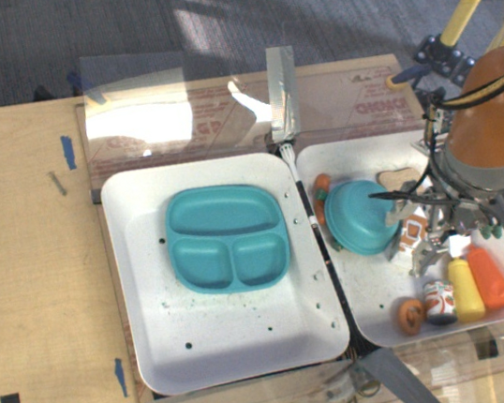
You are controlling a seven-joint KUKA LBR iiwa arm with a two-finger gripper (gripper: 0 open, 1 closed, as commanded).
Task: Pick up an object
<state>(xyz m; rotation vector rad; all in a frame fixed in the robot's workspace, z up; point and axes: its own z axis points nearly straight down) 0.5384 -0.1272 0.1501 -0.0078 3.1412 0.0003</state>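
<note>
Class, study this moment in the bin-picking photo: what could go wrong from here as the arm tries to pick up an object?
1. The tool is low among crowded items, the teal bowl and the small carton; it may nudge them rather than grasp one.
2. The yellow bottle and orange bottle lie touching, so one could drag the other.
</note>
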